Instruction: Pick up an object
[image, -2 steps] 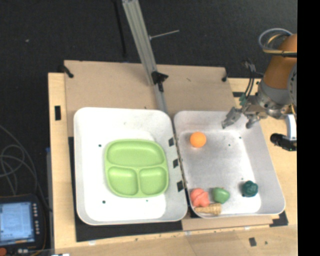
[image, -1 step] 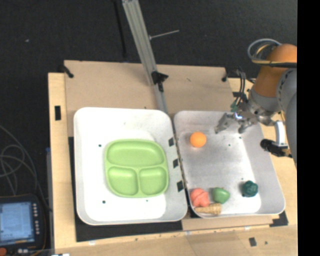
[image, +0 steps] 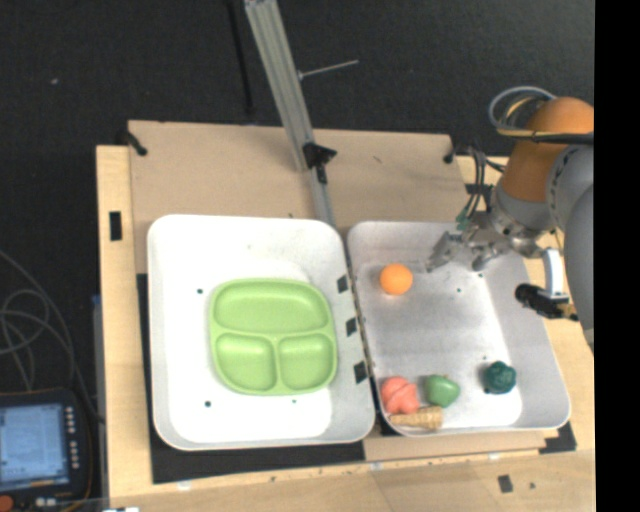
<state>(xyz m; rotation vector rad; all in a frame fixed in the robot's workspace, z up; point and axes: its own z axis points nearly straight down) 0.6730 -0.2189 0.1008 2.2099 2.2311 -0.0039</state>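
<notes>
Reaching in over the right bin (image: 520, 330) from its far right corner, the grey arm (image: 545, 180) carried its gripper (image: 462, 254) above the bin's far edge. The fingers (image: 440, 257) were spread apart with nothing between them, their tips pointing down toward the bin floor.

An orange ball (image: 396, 279) lay near the far left corner of the right bin, just beside the gripper but not touching it. Along the near edge of the same bin sat a pink object (image: 399, 394) at the near left corner, a green object (image: 440, 389) touching it on the right, and a tan piece (image: 421, 419) tucked against the near rim below them. A dark green object (image: 499, 377) rested apart from these, toward the near right corner.

The left bin (image: 180, 300) held a light green divided tray (image: 272, 335), lying flat near its middle, with one long compartment on the far side and two smaller ones on the near side.
</notes>
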